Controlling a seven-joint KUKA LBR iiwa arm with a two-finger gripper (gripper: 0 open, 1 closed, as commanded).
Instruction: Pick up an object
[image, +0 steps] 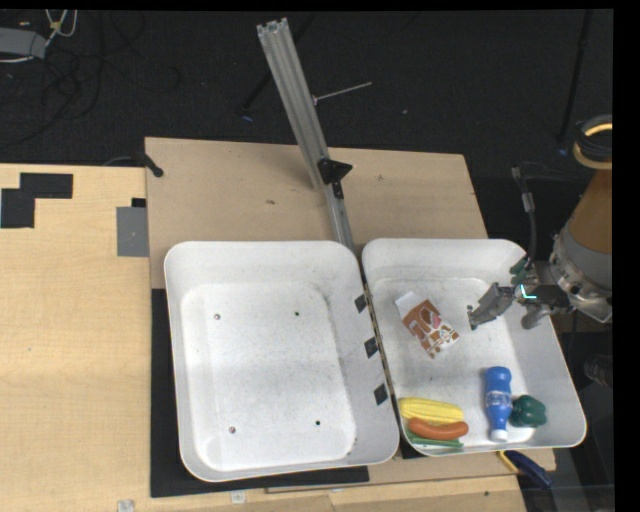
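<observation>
Two white bins side by side on tan bench board (400, 190), black floor with cables beyond. Left bin (262, 360): bare speckled floor. Right bin (470, 262): brown-white packet (430, 327) at centre, blue bottle (497, 402) at 5 o'clock, green lump (529, 410) just beside it, yellow corn (432, 410) and orange piece (438, 430) at 7 o'clock. Gripper (492, 305) at 3 o'clock over bin, fingers slightly parted, nothing between them. Metal rail (303, 125) slants from 12 o'clock.

The arm (592, 225) is grey with an orange band above a dark gripper (487, 305) bearing a teal light.
</observation>
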